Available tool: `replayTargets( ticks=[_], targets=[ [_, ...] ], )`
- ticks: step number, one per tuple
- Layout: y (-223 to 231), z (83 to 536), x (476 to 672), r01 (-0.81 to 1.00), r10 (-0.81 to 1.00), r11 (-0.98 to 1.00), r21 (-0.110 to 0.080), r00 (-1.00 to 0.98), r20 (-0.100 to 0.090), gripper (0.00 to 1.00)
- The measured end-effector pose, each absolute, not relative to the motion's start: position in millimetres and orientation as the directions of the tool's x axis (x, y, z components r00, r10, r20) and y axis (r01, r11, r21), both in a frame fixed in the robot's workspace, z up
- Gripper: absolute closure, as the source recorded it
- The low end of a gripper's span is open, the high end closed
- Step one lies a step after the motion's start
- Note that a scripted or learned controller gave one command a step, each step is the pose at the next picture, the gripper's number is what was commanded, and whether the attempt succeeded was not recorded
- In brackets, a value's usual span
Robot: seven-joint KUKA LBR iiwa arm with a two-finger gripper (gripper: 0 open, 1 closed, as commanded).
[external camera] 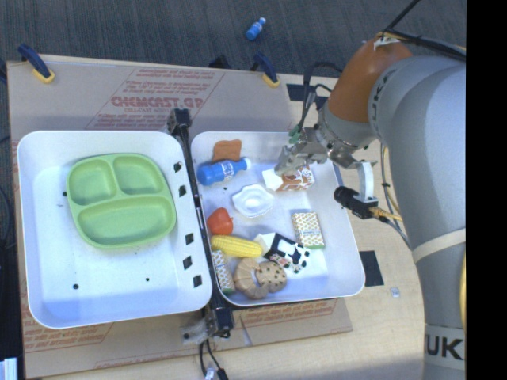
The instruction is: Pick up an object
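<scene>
- Arm (412, 133) comes in from the right, wrist bent down over the right bin's (348, 256) far right corner.
- Pincer (295, 165) sits just above a small orange-and-white pack (299, 181); honestly can't tell its state.
- Right bin: one blue bottle (221, 170), one corn cob (235, 247), one cookie (259, 278), one white cup (253, 201).
- Left bin (40, 236): one green divided plate (120, 199).

Dark grey carpet floor (158, 14) beyond the cardboard-covered bench (158, 93).

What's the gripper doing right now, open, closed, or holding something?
Gripper: low over the right bin, at the orange-and-white packet; a hold cannot be told.
</scene>
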State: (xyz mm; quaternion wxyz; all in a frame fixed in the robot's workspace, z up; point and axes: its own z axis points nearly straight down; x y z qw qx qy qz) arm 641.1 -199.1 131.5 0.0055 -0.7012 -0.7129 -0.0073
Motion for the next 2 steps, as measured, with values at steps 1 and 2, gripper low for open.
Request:
replayTargets(
  ticks=[1,2],
  targets=[
    [-206,132,639.6,1.0,1.0,0.013,0.004,-0.013,0.004,0.0],
    [-210,112,646.3,1.0,1.0,0.007,0.013,-0.007,-0.004,0.0]
  ],
)
